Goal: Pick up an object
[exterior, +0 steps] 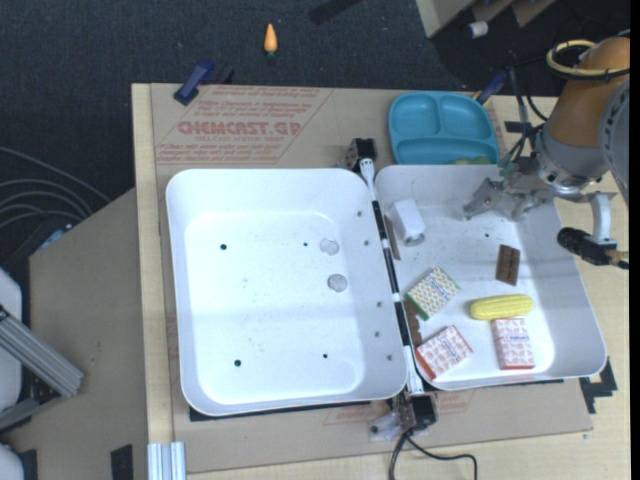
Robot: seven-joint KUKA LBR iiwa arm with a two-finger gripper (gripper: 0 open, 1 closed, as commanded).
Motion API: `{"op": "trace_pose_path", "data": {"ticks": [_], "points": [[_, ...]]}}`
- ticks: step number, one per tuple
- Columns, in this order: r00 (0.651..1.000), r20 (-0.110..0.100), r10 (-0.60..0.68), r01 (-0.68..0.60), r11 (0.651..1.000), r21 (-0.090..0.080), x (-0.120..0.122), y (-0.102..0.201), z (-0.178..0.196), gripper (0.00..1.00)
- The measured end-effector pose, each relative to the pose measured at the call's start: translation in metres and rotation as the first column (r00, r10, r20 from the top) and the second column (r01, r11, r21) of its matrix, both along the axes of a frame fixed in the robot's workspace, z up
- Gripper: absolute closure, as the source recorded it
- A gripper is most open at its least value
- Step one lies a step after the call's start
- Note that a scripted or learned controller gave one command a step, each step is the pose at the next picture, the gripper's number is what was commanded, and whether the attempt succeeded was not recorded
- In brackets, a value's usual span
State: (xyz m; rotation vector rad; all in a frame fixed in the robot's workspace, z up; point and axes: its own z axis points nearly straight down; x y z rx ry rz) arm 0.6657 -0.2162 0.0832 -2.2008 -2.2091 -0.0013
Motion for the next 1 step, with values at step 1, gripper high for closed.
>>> {"op": "trace_pose_path", "data": {"ticks": [1], "points": [[1.000, 0.000, 0.000, 0.000, 1.000, 0.000, 0.0000, 0.0000, 0.0000, 0.00]]}}
